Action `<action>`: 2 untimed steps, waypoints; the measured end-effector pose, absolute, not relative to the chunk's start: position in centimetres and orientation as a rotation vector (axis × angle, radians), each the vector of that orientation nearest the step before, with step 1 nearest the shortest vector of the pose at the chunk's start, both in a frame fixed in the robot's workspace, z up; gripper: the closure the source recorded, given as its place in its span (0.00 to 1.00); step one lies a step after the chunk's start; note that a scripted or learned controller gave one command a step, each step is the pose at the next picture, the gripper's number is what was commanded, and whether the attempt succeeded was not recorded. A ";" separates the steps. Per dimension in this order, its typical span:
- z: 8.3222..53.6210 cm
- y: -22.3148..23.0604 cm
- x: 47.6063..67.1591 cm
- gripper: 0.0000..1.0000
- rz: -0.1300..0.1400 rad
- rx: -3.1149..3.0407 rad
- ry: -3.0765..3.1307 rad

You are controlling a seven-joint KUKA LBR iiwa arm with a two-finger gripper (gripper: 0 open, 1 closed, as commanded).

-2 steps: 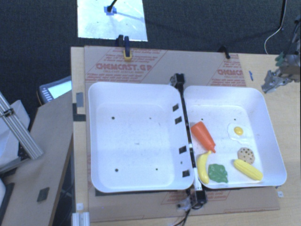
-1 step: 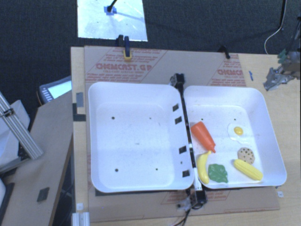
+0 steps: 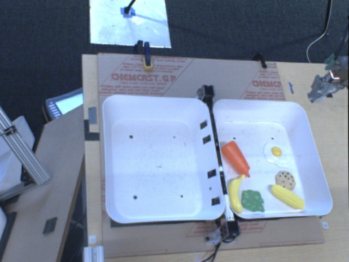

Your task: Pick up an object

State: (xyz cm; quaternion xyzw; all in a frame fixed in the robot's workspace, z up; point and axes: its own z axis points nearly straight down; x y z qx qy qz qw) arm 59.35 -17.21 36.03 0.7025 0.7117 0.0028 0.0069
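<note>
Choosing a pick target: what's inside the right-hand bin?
The right bin holds a carrot, fried egg, cookie, corn cob, banana and green leafy piece. Whatever lies beneath them is hidden.

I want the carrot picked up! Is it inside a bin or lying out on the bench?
Inside. The carrot lies in the right bin, near its left wall, just above the banana.
</note>
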 end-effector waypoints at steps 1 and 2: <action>37.1 -17.2 59.4 1.00 0.011 2.191 2.228; 38.3 -17.2 59.5 1.00 0.013 2.183 2.230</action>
